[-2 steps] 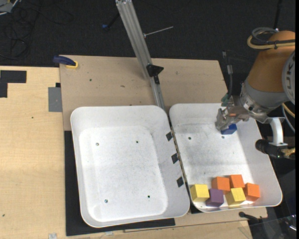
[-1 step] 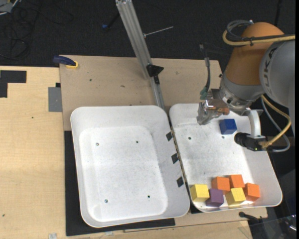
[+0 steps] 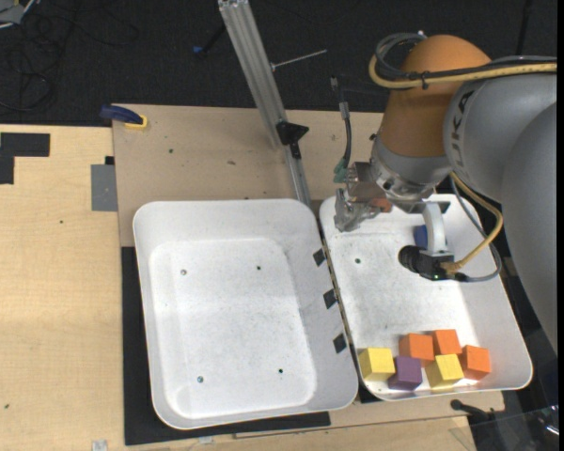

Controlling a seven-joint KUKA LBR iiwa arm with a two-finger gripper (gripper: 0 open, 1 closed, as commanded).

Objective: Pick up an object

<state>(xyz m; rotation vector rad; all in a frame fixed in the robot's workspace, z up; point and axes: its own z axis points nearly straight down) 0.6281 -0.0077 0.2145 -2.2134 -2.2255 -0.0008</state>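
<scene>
While the arm reaches in from the right, things lie as follows, left to right.

Bench: tan board [image 3: 207, 158] across the middle of the frame, dark floor along the top.
Clamp: small blue and yellow piece [image 3: 124, 116] at the board's upper left corner.
Left bin: white tray [image 3: 160, 219] at lower centre-left, its floor bare save for small dark dots.
Rail: grey metal bar [image 3: 254, 59] slanting from top centre down to the seam between the bins.
Right bin: white tray [image 3: 376, 280] at lower centre-right, touching the left bin along its edge.
Gripper: [image 3: 350, 216] low over the right bin's upper left corner, well apart from the blocks; nothing seen between its fingers.
Jaws: cannot tell whether apart or together.
Blocks: cluster at the right bin's lower edge, packed close; yellow block [image 3: 378, 361], purple block [image 3: 409, 372], orange block [image 3: 417, 347], second yellow block [image 3: 444, 370], two more orange blocks [image 3: 446, 340] and [image 3: 476, 360].
Arm: grey with orange band [image 3: 432, 73], upper right.
</scene>
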